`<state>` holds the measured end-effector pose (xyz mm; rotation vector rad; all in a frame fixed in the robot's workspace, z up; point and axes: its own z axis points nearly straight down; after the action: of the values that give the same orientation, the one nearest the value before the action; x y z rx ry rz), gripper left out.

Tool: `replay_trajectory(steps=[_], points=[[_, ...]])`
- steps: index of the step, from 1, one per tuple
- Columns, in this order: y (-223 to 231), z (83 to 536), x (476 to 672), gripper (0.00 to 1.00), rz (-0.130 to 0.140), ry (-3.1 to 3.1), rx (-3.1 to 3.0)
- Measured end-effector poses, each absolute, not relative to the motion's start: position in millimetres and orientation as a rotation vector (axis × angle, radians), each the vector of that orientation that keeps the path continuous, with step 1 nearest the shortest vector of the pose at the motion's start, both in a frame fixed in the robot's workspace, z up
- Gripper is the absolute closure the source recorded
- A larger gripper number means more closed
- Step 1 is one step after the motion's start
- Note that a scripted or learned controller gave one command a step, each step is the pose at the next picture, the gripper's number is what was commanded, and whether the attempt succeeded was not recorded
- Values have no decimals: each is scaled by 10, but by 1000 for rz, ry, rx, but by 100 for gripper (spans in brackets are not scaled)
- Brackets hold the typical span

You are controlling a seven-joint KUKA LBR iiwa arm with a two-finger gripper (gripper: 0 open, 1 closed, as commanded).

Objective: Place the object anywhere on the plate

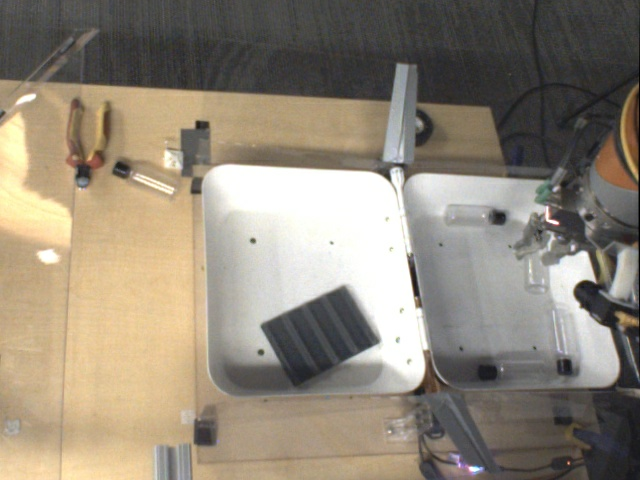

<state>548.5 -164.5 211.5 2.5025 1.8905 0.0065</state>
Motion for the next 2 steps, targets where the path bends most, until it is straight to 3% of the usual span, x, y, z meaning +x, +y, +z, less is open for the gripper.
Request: replay_trajectory(steps=[1,2], points=[[-813,2325,5935,100,7,1969,2444],[-38,1902,6173,100,1,1749,2610]])
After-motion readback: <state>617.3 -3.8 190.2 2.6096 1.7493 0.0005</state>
